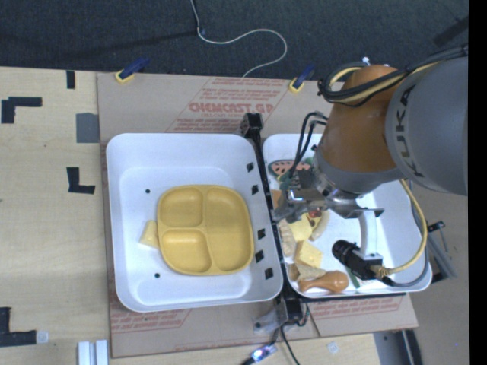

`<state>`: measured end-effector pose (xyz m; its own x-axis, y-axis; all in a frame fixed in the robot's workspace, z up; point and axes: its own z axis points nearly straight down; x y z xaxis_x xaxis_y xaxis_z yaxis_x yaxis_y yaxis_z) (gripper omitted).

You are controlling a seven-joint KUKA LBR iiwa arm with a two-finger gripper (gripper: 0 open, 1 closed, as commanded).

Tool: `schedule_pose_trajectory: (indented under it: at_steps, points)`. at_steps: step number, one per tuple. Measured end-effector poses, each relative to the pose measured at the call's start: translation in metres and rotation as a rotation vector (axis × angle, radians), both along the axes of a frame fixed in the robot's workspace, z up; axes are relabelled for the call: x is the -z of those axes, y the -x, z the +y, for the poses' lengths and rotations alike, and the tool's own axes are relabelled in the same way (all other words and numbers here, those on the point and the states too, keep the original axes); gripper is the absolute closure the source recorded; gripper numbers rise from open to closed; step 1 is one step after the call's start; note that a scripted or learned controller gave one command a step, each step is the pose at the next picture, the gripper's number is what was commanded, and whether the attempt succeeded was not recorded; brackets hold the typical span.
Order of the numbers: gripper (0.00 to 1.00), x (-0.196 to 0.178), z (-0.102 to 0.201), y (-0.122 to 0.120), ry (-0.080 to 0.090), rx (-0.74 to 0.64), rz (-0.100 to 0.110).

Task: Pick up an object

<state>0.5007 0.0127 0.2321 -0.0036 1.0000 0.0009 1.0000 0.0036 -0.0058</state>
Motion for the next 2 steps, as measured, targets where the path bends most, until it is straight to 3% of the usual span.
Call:
schedule_pose_trajectory:
  at_steps: [1, 2]
  points:
    - [1.0, 0.0, 0.019, 0.013, 0.0, 0.0, -0.001]
    - [1.0, 0.018, 0.022, 0.004, 0.002, 0.003, -0.002]
